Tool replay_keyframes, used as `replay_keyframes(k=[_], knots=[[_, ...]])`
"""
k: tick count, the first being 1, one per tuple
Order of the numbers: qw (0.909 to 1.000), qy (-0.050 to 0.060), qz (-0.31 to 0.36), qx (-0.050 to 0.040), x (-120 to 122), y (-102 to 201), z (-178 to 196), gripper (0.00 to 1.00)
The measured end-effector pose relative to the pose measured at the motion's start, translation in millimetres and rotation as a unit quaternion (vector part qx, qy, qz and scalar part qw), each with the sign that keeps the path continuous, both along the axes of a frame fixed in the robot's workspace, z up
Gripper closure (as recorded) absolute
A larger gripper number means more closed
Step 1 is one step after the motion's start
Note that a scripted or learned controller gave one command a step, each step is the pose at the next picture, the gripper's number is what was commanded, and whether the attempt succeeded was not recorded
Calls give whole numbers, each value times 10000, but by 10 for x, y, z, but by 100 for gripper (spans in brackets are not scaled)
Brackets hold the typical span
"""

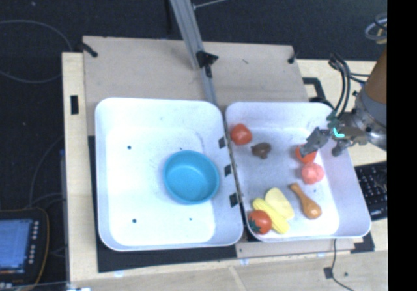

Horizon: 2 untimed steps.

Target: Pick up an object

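- Overhead, the arm point(373, 97) comes in from the right edge of the view, its wrist angled down and to the left over the upper right corner of the right bin point(280, 114).
- Its gripper point(322, 145) points leftward and slightly downward; one dark finger point(314, 140) reaches toward a small red-orange object point(303, 152) and seems to touch or overlap it, while the other finger point(339, 148) sits off to the right, apart from the first.
- So the claw looks spread rather than pinched, and I cannot tell whether the red-orange object is truly between the fingers or just beside one of them.
- A teal light glows on the gripper body, and black cables point(342, 81) loop above the wrist.
- Just below the gripper lies a pink ball point(312, 173); lower still, a brown drumstick-shaped piece point(305, 200) lies at a slant.
- Near the bin's front sits a yellow banana-like bunch point(276, 208) with a red tomato point(260, 221) touching its lower left.
- Near the bin's left wall rests another red tomato point(241, 134), with a small brown lump point(261, 150) just to its right.
- The left bin point(124, 120) holds a blue bowl point(190, 176), upright, right of centre.
- A grey metal pole point(186, 16) slants from the top of the view toward the gap between the bins.
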State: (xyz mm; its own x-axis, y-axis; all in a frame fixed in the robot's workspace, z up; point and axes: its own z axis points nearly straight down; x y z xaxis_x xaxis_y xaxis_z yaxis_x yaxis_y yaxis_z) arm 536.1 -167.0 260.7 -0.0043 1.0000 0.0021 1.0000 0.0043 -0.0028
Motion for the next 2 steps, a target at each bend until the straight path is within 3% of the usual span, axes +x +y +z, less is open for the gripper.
replay_keyframes(k=[1,2], knots=[[10000,-20,2,-3,7,-1,20,0],[10000,13,-25,-22,-36,-2,-618,0]])
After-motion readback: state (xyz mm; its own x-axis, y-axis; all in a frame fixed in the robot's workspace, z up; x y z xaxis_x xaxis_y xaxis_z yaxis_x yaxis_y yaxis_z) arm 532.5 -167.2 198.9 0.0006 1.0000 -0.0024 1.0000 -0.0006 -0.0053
